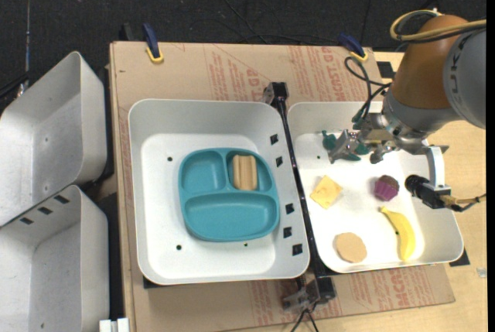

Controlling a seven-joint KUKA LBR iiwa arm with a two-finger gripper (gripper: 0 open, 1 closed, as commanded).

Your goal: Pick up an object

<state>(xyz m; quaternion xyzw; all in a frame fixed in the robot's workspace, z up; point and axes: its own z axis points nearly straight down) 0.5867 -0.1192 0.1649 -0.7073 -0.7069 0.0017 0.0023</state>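
My gripper [357, 146] hangs over the back of the right bin [441, 245], near its far wall. A small dark-teal piece [333, 142] shows at the gripper's left side; I cannot tell whether it is held. In front of the gripper, on the bin floor, lie a yellow cheese wedge [326, 192], a purple round fruit [386, 187], a banana [401, 233] and a round tan cookie [351, 248]. All of these lie apart from the gripper.
The left bin [147, 168] holds a teal divided tray [229, 203] with a tan bread piece [244, 172] in its upper right compartment. The grey arm with its orange band [429, 63] reaches in from the right. Two white tubs [46, 168] stand at the far left.
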